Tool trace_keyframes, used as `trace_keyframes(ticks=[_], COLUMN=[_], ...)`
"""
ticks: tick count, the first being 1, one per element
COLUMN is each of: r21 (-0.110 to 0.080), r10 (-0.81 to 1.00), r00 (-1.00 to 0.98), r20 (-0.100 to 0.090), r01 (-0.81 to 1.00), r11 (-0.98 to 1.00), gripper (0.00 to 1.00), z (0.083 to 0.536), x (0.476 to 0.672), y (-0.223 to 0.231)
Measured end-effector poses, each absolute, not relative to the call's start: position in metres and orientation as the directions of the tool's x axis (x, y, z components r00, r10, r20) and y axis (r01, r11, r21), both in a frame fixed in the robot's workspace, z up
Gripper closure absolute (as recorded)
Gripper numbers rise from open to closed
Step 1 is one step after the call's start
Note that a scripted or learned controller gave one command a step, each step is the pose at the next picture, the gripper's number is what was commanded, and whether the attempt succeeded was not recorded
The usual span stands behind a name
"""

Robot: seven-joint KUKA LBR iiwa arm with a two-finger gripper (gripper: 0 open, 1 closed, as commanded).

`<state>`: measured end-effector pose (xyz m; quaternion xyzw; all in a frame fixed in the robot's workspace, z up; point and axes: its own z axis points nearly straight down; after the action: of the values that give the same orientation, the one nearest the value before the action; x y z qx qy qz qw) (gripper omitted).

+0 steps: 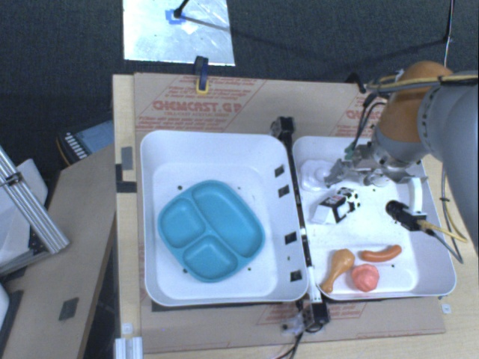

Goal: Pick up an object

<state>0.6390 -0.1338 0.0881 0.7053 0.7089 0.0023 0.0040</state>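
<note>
The approach is judged under way; the two-finger gripper (346,168) is poised at twelve o'clock of the black-and-white blocky toy (336,203); finger spread cannot be told; descent is needed next.

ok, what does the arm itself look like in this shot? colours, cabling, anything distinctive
The arm is smooth rounded grey, with an orange band above the wrist. Thin dark cables loop from the band area toward the gripper, which is a cluttered grey and silver metal assembly. No markings are legible on the casing.
</note>
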Motion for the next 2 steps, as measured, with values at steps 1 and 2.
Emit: trace_keyframes(ticks=[1,2], r21=[0.004,0.005], r10=[1.000,1.000], r00=[-0.006,-0.005], r20=[-0.001,-0.001], r01=[1.000,1.000], r11=[0.006,0.005], gripper=[1.00,1.00], z=[0.096,0.142], x=[0.638,0.645], y=[-0.134,-0.128])
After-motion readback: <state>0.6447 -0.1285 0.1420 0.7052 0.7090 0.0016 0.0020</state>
